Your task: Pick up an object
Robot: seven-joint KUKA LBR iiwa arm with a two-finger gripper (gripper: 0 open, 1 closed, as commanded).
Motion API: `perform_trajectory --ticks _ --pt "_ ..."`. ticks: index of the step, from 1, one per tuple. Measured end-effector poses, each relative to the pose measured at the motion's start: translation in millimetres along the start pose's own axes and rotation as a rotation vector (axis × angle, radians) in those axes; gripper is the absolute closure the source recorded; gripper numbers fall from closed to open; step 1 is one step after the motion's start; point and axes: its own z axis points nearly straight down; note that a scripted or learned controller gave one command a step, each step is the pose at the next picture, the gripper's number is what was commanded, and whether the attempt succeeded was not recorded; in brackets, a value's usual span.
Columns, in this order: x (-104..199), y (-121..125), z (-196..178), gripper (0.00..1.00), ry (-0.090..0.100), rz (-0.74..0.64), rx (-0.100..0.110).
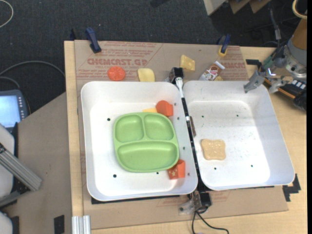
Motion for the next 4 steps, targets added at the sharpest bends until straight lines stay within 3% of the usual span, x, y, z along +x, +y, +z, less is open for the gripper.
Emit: perform_trajectory --ticks 1,2,3,4 --pt "29.5 -112.2 35.5 0.0 0.005 0.003 0.011" --pt "94.5 -82.0 42.2 0.0 0.002 -0.007 -0.001" --pt "109.3 -140.2 110.5 0.0 0.003 0.003 0.005" --pt "123.1 -149.8 109.4 0.0 -0.003 0.003 -0.009"
